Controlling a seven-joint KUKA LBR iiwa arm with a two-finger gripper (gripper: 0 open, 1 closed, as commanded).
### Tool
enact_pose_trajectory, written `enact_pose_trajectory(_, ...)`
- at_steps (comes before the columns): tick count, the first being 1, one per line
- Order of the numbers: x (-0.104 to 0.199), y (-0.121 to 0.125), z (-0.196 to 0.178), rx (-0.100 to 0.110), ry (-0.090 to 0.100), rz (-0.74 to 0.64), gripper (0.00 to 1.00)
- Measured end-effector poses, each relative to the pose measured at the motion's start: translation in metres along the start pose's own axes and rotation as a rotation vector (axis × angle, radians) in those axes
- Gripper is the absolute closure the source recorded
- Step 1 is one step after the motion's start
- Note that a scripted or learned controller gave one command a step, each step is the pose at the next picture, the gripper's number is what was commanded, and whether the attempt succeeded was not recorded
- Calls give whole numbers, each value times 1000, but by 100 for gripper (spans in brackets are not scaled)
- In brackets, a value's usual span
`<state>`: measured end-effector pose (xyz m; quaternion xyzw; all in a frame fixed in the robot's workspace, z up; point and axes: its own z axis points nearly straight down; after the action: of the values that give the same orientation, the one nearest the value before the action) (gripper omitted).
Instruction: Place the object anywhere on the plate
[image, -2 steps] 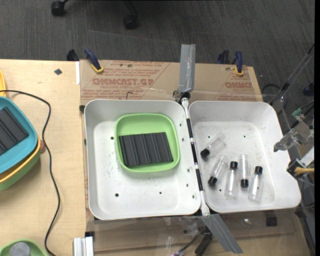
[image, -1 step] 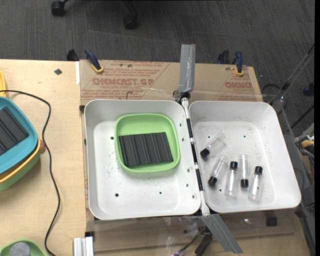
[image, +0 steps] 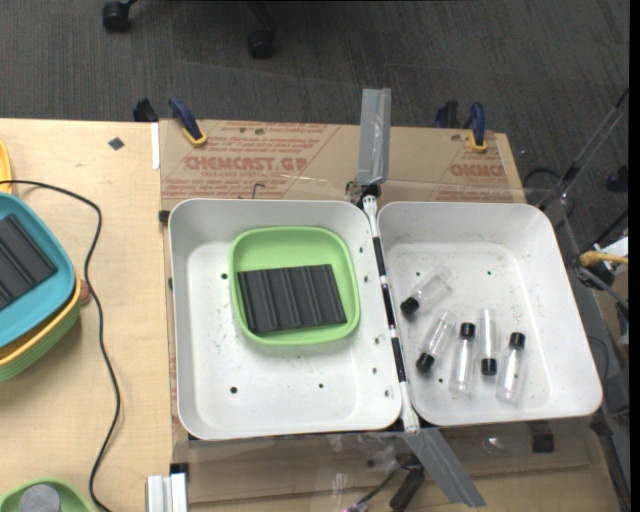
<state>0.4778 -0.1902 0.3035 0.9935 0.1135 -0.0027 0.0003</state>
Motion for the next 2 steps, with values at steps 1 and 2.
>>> enact_pose_trajectory(1,12,-54,4,1,-2,17,0)
enact_pose_trajectory(2,34,-145,1,0,0,23,0)
